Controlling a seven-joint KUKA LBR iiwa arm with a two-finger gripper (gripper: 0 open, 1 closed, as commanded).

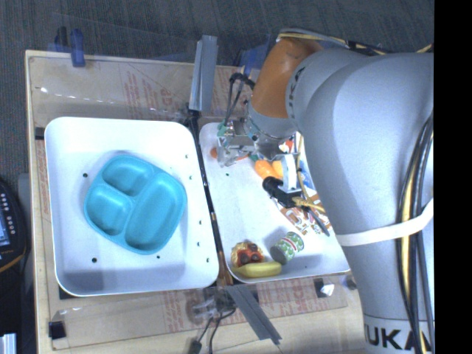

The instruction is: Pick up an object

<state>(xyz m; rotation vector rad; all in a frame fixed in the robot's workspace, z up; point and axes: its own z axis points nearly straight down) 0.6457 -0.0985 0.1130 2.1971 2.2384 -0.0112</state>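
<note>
1. Camera view: end effector (234,147) is seen at the right bin's (237,214) far corner; its grip state cannot be told.
2. An orange object (263,169) is found just beside it, inside that bin.

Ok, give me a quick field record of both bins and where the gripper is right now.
left bin: one blue divided tray, three compartments
right bin: several small items, its right side covered by the arm
near rim of right bin: banana, with a red and yellow item just behind it
beside those: green and white can, lying on its side
far end of right bin: orange item
gripper: over the far end of the right bin, close to the orange item
grasp: cannot tell from this view
</note>
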